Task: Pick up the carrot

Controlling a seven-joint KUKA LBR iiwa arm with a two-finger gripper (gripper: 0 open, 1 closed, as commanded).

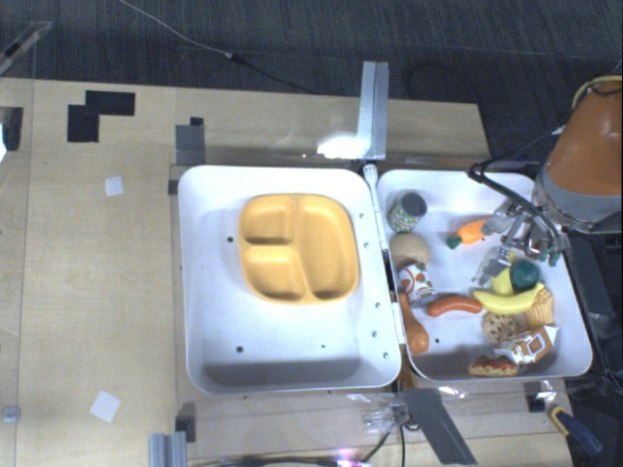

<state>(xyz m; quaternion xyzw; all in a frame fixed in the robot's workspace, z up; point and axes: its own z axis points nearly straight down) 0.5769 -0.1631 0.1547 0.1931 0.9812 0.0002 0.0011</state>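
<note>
The carrot [470, 232], small and orange with a green tip on its left end, lies on the floor of the right bin [443, 195] in its upper middle. My gripper [494, 247] reaches in from the right and hangs just right of the carrot, slightly nearer the camera. Its metal fingers [502, 225] are spread open with nothing between them. The upper fingertip is close to the carrot's right end; I cannot tell whether they touch.
The right bin also holds a banana [512, 299], a green item [525, 274], a sausage [453, 305], a can [407, 209], a cookie [498, 327] and a pizza slice [492, 365]. A yellow divided plate [295, 246] lies in the left bin [209, 290].
</note>
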